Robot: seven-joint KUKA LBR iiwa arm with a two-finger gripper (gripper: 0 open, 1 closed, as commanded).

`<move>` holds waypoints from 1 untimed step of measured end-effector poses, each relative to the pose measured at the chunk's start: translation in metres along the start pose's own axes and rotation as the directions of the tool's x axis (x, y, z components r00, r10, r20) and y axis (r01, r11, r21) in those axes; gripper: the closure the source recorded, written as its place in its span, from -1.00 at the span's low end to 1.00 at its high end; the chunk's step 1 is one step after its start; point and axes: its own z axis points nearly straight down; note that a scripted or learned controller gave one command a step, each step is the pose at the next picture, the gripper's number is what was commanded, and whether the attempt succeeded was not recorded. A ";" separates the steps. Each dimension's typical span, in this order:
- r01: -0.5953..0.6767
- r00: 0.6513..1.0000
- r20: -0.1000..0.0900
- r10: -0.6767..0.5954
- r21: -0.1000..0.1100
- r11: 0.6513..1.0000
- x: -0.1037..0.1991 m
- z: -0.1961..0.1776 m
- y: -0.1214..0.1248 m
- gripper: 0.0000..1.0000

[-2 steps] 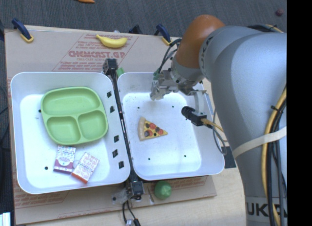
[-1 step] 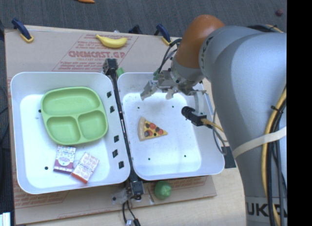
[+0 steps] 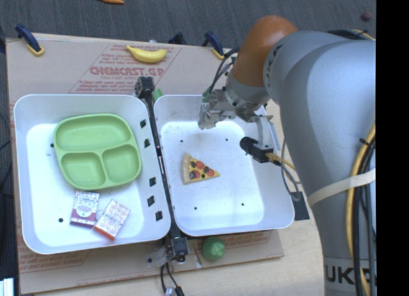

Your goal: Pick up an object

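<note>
The left bin holds a green divided plate and two snack packets; the right bin holds a triangular pizza slice, yellow crust, red toppings. Whether the tool is spread, I cannot tell.

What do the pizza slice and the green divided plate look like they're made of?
Small triangular toy pizza slice: likely moulded plastic or rubber, with flat painted-looking toppings and a matte finish. Green three-compartment plate: probably smooth plastic, with uniform colour, rounded moulded ridges and a soft sheen.

Grey arm reaches in from right, orange band above wrist; gripper (pointing down) poised over far edge of right bin, nothing visible between fingers.
</note>
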 end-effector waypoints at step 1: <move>0.000 1.000 0.000 0.000 0.000 1.000 0.000 0.000 0.000 -1.00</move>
